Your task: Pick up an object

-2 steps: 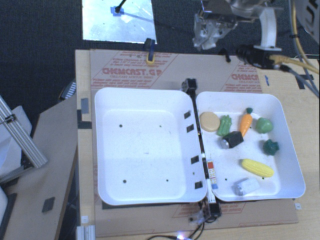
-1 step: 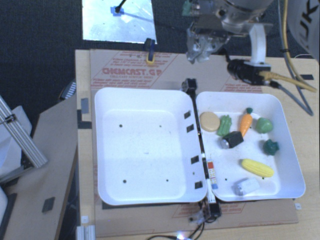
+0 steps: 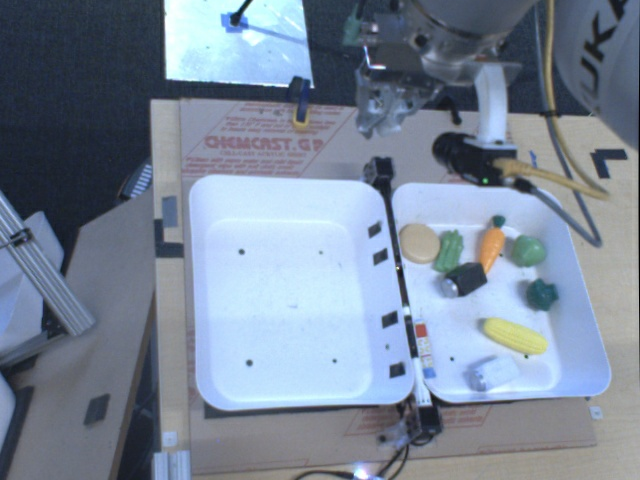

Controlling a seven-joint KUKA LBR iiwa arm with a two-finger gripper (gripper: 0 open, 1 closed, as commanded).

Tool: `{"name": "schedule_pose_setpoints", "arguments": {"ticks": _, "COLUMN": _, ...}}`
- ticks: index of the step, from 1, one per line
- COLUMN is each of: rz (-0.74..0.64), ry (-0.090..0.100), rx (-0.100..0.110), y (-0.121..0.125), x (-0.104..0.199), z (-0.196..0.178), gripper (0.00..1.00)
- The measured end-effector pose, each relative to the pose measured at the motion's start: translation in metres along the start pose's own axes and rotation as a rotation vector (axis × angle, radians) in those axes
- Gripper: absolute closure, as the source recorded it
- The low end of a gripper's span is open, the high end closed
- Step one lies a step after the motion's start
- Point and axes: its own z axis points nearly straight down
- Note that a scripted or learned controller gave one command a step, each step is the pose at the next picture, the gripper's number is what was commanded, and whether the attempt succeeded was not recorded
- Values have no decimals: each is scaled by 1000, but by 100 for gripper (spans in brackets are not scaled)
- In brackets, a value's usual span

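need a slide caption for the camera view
Gripper raised beyond the bins, above the bench; toy corn, carrot and other small items lie in the right bin.

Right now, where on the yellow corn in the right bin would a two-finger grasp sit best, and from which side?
Grip the yellow corn across its thick middle, coming straight down from above. It lies flat and long, running left-right, with bare bin floor on both long sides; the white object lies just below its left end, so stay central.

red "CHEMCAST GP" on brown board, "UKA" on arm
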Motion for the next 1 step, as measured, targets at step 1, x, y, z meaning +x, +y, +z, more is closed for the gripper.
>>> {"name": "schedule_pose_setpoints", "arguments": {"ticks": 1, "rz": 1, "ry": 0, "rx": 0, "y": -16, "x": 14, "z": 15, "gripper": 100}}
